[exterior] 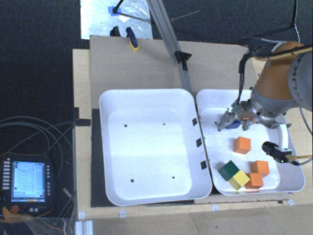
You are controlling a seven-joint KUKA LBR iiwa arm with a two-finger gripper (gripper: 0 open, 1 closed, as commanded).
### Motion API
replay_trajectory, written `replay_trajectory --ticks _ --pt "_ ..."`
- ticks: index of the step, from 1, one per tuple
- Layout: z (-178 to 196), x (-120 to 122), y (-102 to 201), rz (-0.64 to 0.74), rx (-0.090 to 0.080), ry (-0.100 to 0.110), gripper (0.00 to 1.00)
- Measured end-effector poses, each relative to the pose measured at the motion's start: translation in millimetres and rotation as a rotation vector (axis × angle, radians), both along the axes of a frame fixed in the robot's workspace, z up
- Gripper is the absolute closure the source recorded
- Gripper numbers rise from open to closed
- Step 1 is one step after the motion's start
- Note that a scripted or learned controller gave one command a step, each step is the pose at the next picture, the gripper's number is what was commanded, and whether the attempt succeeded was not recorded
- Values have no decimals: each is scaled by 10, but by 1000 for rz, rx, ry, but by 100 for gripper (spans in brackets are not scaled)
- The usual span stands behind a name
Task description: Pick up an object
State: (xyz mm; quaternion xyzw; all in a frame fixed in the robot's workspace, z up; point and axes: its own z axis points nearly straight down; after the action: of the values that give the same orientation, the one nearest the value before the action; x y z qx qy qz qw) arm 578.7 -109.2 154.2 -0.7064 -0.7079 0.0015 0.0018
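Arm [279,77] low, wrist bent leftward

Teach pendant [27,182] lit at lower left, cables [46,131] looping above; yellow-handled clamp [132,39] on bench

Two shallow white plastic bins [146,102] with a smooth, faintly glossy sheen, matt pale wood bench top [215,67], matt-looking orange [242,145], green [228,170] and yellow [240,179] blocks, glossy orange band [274,80] on the arm, crinkled shiny foil sheet [100,13]
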Motion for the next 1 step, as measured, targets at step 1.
replay_trajectory --ticks 1 --pt "-510 -7 2 0 0 -1 0"
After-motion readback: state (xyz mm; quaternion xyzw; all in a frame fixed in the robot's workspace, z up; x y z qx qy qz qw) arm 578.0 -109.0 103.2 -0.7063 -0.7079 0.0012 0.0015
